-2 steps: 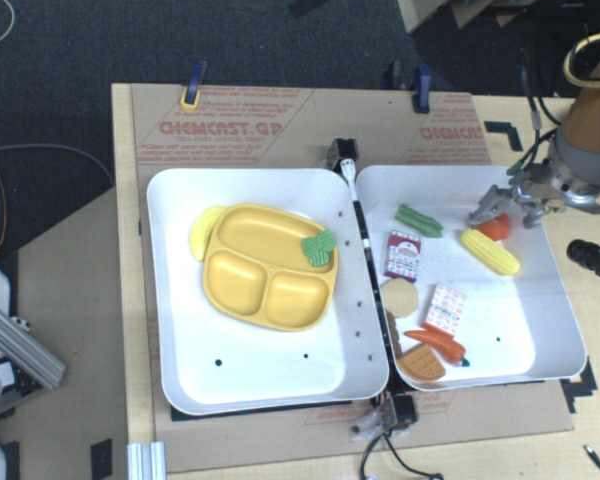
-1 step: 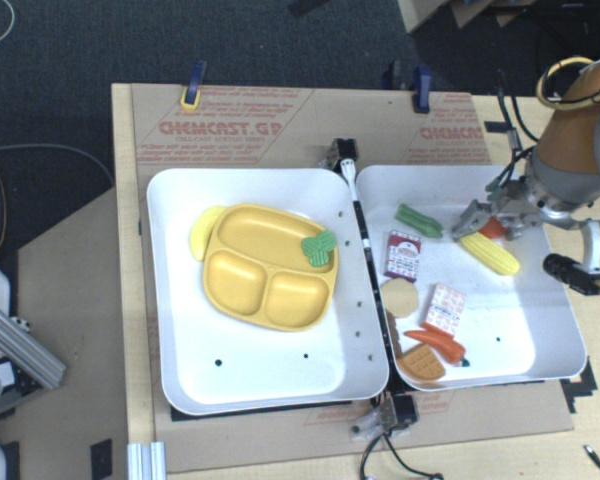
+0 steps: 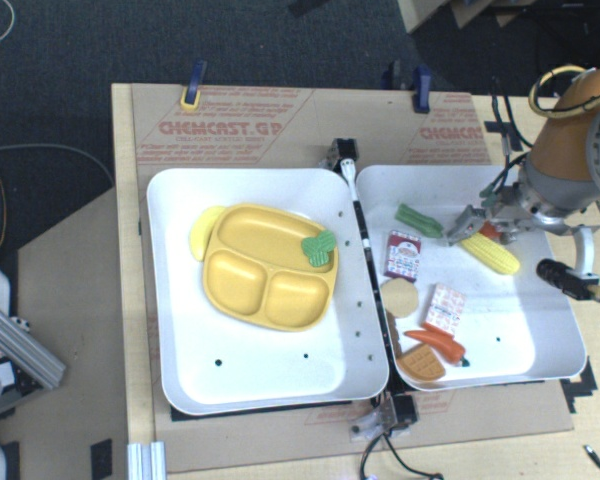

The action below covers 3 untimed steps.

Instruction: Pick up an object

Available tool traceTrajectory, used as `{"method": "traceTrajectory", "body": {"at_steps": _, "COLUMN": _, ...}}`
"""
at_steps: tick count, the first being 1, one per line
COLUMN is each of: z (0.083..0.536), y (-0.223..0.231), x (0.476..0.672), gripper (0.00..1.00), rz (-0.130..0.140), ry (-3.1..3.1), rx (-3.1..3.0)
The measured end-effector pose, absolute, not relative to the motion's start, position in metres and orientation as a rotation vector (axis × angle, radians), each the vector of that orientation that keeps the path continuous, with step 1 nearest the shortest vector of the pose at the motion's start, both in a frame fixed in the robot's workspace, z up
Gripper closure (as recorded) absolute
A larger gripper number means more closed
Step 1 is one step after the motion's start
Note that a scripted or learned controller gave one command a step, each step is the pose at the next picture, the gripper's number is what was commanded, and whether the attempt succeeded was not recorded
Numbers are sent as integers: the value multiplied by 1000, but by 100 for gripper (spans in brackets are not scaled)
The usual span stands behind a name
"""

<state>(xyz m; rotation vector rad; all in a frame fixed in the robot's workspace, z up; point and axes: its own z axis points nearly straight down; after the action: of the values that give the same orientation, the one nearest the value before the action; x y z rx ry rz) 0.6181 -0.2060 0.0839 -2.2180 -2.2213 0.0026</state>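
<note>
My gripper (image 3: 480, 228) hangs low over the back of the right bin (image 3: 540, 353), at the upper-left end of a yellow corn cob (image 3: 497, 256). Something small and red shows right at the gripper's tip. A long green vegetable (image 3: 418, 220) lies just to its left. Farther forward in the same bin lie a red-and-white packet (image 3: 403, 256), a round tan cookie (image 3: 400, 297), a pink-and-white packet (image 3: 445, 309), an orange carrot (image 3: 435, 342) and a brown waffle-like piece (image 3: 420, 365).
The left bin (image 3: 180, 368) holds a yellow divided plate (image 3: 265, 273) with a green ridged piece (image 3: 319, 247) on its right rim. A pale yellow item (image 3: 204, 230) peeks out from behind the plate's left side. Clamps stand along the bench's back edge.
</note>
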Motion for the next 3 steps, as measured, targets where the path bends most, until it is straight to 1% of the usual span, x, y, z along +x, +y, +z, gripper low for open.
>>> {"method": "traceTrajectory", "body": {"at_steps": 1, "z": 96, "y": -206, "x": 619, "gripper": 100, "rz": -1, "ry": -2225, "rx": -2220}}
{"method": "traceTrajectory", "body": {"at_steps": 2, "z": 140, "y": -211, "x": 620, "gripper": 100, "rz": -4, "ry": -2226, "rx": -2226}}
{"method": "traceTrajectory", "body": {"at_steps": 3, "z": 203, "y": -214, "x": 616, "gripper": 100, "rz": -4, "ry": -2226, "rx": -2227}}
